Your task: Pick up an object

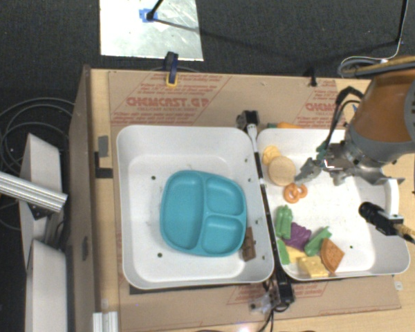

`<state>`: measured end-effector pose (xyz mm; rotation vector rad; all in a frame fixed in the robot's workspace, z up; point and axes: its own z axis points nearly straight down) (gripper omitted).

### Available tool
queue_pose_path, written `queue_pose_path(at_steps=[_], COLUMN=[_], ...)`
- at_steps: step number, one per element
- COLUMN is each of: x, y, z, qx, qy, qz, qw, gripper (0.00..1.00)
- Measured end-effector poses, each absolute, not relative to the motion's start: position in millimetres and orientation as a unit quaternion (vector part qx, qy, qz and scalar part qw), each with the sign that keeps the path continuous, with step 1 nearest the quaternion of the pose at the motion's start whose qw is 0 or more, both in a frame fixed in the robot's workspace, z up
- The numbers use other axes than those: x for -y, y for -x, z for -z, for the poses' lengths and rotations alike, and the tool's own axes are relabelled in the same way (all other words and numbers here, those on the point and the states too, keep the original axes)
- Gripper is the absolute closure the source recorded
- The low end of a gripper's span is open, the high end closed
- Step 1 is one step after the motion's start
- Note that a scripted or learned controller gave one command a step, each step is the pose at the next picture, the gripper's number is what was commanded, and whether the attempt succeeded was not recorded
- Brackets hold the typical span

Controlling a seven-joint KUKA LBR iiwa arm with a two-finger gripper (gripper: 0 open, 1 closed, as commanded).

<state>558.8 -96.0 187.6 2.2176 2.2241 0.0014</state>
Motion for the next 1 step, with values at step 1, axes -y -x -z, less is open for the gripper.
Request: queue_pose_path(at_steps=[1], x=[81.3], y=[-573.2], z=[-80.9], qx=[-0.709], qy=[-0.705], qz=[-0.0003], qw=[0.0], gripper=[0.0])
